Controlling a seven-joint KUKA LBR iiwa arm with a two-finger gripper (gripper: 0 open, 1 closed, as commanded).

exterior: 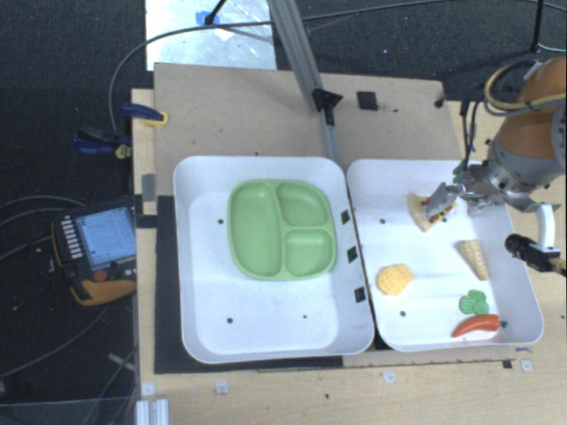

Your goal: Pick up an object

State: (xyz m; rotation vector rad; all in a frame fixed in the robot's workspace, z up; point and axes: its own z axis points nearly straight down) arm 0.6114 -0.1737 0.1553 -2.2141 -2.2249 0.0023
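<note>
Arm cut off at the right edge of the frame, grey body and orange band partly out of view. End effector [440, 204] low in the upper part of the right bin [372, 237], directly over a small tan piece of toy food [420, 212]; fingers too small and dark to read, so impossible to tell whether spread or closed, or whether touching the tan piece. Shape of that piece partly hidden beneath the fingers.

Left bin [204, 326]: one green divided plate [282, 228], three compartments, lying flat near the bin's upper middle. Right bin: tan piece at upper middle; pale cone-shaped toy [473, 258] to the right of centre, long axis running upper left to lower right, narrow tip toward the lower right; yellow corn-like toy [395, 279] left of centre; green leafy toy [473, 304] at lower right, just above a red and white toy [476, 327] lying roughly level near the lower right corner.

Both bins side by side on a brown surface [239, 104]. Handheld controller [96, 253] with a blue screen on the dark floor at far left.
</note>
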